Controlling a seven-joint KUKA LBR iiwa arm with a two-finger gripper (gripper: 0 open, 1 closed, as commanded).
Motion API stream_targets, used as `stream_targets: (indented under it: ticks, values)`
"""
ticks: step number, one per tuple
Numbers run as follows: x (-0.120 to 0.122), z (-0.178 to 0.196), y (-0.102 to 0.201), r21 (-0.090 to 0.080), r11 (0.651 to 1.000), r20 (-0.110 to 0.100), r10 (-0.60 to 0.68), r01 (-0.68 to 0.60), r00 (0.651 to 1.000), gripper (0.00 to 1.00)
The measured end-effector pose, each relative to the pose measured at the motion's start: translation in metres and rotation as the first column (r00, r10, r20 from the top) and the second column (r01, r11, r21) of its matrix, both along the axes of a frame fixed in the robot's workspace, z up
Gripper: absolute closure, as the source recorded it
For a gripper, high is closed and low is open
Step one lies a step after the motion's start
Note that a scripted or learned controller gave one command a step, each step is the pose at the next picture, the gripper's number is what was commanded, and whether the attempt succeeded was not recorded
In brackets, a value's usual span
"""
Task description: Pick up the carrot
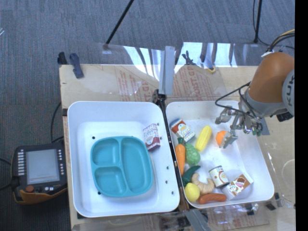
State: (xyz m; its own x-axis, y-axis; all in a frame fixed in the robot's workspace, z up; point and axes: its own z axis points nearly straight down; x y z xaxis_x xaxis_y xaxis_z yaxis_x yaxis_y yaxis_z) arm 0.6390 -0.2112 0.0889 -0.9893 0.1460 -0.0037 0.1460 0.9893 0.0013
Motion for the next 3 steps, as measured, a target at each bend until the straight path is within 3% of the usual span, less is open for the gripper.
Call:
stream_targets:
  ticks: [1, 2, 3]
  values:
    - [-0.019, -0.001, 0.018, 0.002, 0.994, -0.004, -0.108, 0.108, 0.994, 0.0]
    - [-0.017, 0.01, 0.018, 0.002, 0.994, 0.001, -0.107, 0.107, 0.994, 1.0]
    - [-0.094, -0.002, -0.001, 0.001, 1.0, -0.005, -0.022, 0.022, 1.0, 1.0]
